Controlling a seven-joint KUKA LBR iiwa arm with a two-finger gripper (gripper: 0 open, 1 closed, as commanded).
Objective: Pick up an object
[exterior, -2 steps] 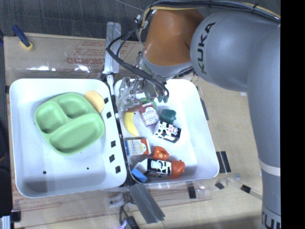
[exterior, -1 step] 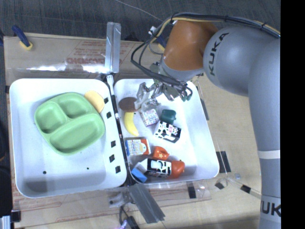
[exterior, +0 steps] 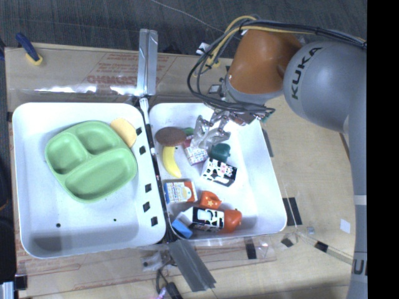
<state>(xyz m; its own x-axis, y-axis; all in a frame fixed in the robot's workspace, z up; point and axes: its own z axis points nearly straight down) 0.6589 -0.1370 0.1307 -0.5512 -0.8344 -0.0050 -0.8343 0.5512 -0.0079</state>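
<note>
While the gripper point(exterior: 211, 136) hangs low over the crowded top end of the right bin point(exterior: 265, 185), my worry is that it comes down on a cluster and not on one thing. Whether it is open or closed I cannot tell from this slant, and I see nothing that I could call held.

Three things sit close under it: a dark green block point(exterior: 220, 149), a small red-and-white packet point(exterior: 195, 156) just beside that, and a brown disc point(exterior: 169, 136) a little further towards the divider. My guess is that the green block or the packet is the target. A descent between them could push one sideways into the other, or pinch a corner so that the piece tips out as the arm lifts. The black-and-white box point(exterior: 219, 172) lies right below the green block, near enough to get nudged as well. The banana point(exterior: 171, 161) lies along the divider and looks out of the way.

As for the green block, it is small, dark and partly hidden by the gripper, so I cannot make out its full shape. It sits in the upper middle of the right bin, apart from the walls. The packet looks flat and slightly tilted, which I judge makes it hard to get under.

The green plate point(exterior: 92, 159) in the left bin point(exterior: 28, 185) is well apart from all this.
</note>
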